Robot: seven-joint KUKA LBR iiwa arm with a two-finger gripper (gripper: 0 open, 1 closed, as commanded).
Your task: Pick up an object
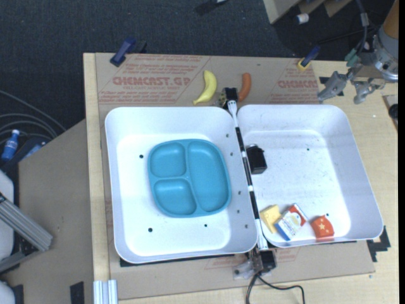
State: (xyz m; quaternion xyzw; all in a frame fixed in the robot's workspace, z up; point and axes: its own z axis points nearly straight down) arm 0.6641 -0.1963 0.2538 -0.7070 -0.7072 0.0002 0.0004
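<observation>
Gripper (pixel 347 88) fingers spread apart, holding nothing, hovering over the bench past the right bin's (pixel 354 170) far right corner. Three small items well below it along that bin's near wall: yellow block (pixel 271 218), white carton (pixel 291 222), red block (pixel 323 227). Bin floor between them and gripper bare. One blue divided plate (pixel 189 177) in the left bin (pixel 126 189), far left of gripper. One banana (pixel 205 87) and one orange sausage (pixel 244 86) on the bench, left of gripper.

Counter (pixel 158 75): brown surface with red printed lettering, carrying 2 shallow white bins side by side, left bin (pixel 126 233) and right bin (pixel 354 163), their inner edges touching along a black strip. On the bare counter behind the bins, a yellow banana (pixel 206 87) and an orange carrot-like piece (pixel 244 86) lie near each other, apart. 2 blue clamps grip the back edge, 1 at left (pixel 122 52), 1 at right (pixel 308 59).
</observation>
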